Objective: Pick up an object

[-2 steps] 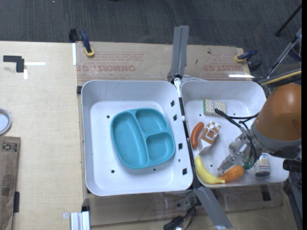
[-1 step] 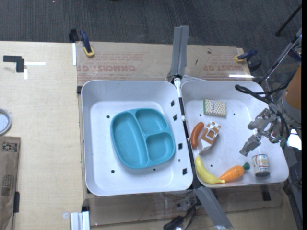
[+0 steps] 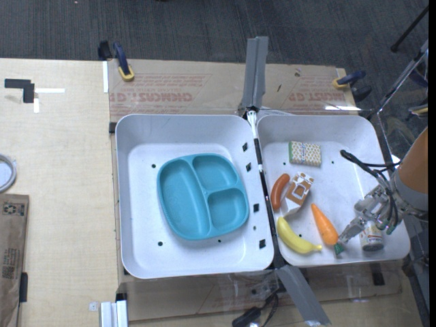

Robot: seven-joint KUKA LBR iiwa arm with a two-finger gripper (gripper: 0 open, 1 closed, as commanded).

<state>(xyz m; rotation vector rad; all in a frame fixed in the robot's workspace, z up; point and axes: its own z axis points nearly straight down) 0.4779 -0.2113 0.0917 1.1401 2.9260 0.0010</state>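
Reaches in from the right with the gripper point(image 3: 355, 231) hanging low over the near right corner of the right bin point(image 3: 354, 125), close to the wall. Cannot tell whether released or clenched there: too small and too tangled with cabling to read, and nothing plainly caught in it.

Looks aimed at the nearest pieces. Just beside it, on the outer side, a small can point(image 3: 372, 240), upright or nearly so and close to the bin's corner. On the inner side, the toy carrot point(image 3: 324, 224), lying at a slant with its green tip point(image 3: 337, 250) toward the near wall. Probably either one as the thing to lift, since both lie within easy reach; hard to say which.

Farther along the near wall, a toy banana point(image 3: 297, 238), close to the carrot. Beyond these, a red sausage point(image 3: 278, 191) just beside a small brown-and-white toy block point(image 3: 298, 191), and well toward the far wall a green-and-white checked block point(image 3: 304, 153), apart from the rest.

Leaves little room in that corner: wall on two sides, can and carrot crowding the descent, so some risk of nudging one while closing on the other.

Across the divider, in the left bin point(image 3: 129, 182), a blue divided plate point(image 3: 203, 196), well out of the way. Around the bins, cardboard point(image 3: 184, 87) held by clamps point(image 3: 122, 61).
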